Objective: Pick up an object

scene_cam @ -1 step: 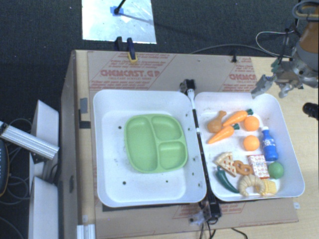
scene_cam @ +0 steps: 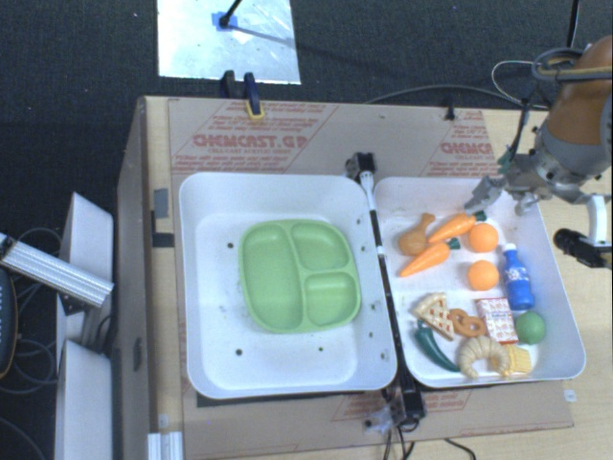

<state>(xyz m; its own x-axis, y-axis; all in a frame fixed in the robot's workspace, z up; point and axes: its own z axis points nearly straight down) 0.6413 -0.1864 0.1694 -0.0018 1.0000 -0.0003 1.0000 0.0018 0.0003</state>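
The right bin (scene_cam: 565,353) holds several toy foods. Two carrots (scene_cam: 450,226) (scene_cam: 424,257) and a drumstick (scene_cam: 415,235) lie near its back left. Two oranges (scene_cam: 483,238) (scene_cam: 484,275) and a blue bottle (scene_cam: 517,276) sit toward the right. Near the front are a pizza slice (scene_cam: 433,312), a pretzel (scene_cam: 466,323), a red-and-white box (scene_cam: 496,317), a green ball (scene_cam: 530,328), a croissant (scene_cam: 479,353), corn (scene_cam: 517,358) and a green pepper (scene_cam: 433,346). My gripper (scene_cam: 503,199) hangs open over the bin's back edge, just above the upper orange, with nothing between its fingers.
The left bin (scene_cam: 206,353) holds a green divided plate (scene_cam: 299,274). A ridge (scene_cam: 378,257) separates the two bins. Cables (scene_cam: 536,75) hang by the arm at the upper right. A black part (scene_cam: 579,245) sticks in at the right edge.
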